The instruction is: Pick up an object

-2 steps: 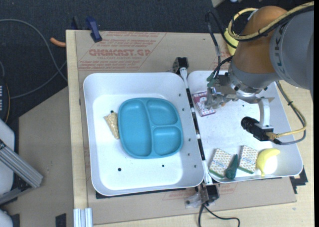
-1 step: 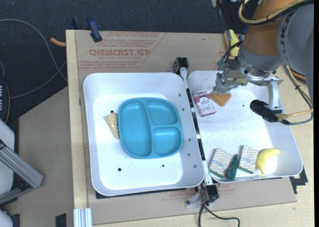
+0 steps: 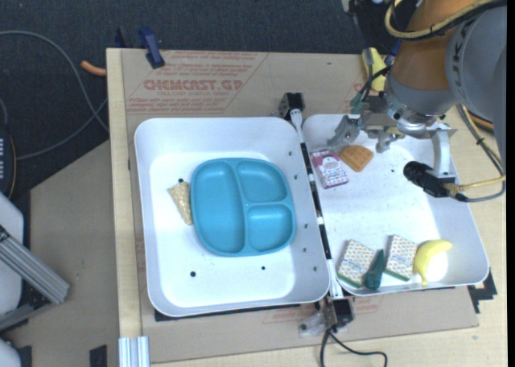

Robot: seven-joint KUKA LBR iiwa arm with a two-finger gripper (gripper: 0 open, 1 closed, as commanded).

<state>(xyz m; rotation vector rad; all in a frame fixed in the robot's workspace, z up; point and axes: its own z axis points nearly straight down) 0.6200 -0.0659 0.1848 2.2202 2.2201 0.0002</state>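
Observation:
My gripper (image 3: 366,138) hangs over the far end of the right bin (image 3: 463,220), its two grey fingers spread apart and open. Just below the fingertips a tan wafer-like piece (image 3: 357,157) lies on the bin floor; nothing is held between the fingers. A pink packet (image 3: 330,170) lies beside the wafer to the left, against the bin's left wall. At the near end of the right bin sit two patterned sponges (image 3: 356,260) (image 3: 400,255), a green item (image 3: 374,275) and a yellow lemon (image 3: 433,261).
The left bin (image 3: 153,164) holds a blue divided plate (image 3: 243,204) and a tan patterned piece (image 3: 182,200) at the plate's left. A raised divider (image 3: 312,196) separates the two bins. The grey arm with its orange band (image 3: 438,27) reaches in from the upper right.

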